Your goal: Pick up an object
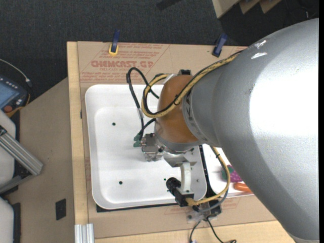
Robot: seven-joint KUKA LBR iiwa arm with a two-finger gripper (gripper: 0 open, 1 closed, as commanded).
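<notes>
Arm (243, 110) low over left bin (101, 135); right bin (230, 178) shows purple and orange items (237, 181); gripper state: cannot tell.

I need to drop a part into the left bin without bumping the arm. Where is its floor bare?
The left bin has bare white floor along its left wall and front-left corner. The patch ends at the gripper and arm, with yellow cable, crowding the bin's right half.

Dark carpet (61, 11) surrounds a cardboard-topped desk (76, 135), its sheet held by two clamps (114, 43) at the far edge; an aluminium rail (20, 151) lies at left.
</notes>
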